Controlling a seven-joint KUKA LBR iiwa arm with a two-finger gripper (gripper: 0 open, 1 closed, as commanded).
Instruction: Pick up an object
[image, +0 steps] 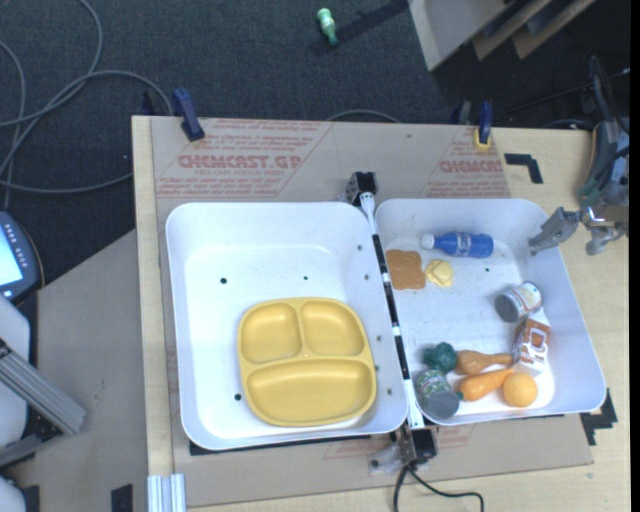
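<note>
Yellow tray (305, 360) sits in left bin (200, 260). Bottle (458, 243) lies at top of right bin (570, 300): prob. light, stiff, slick; grab mid-body. Gripper (570, 228) at bin's right rim, looks open, holding nothing.

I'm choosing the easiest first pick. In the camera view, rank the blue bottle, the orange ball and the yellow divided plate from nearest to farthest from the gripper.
From the gripper, at the right bin's far right edge:
1. Blue bottle, right bin, far side.
2. Orange ball, right bin, near corner.
3. Yellow divided plate, left bin.
</note>
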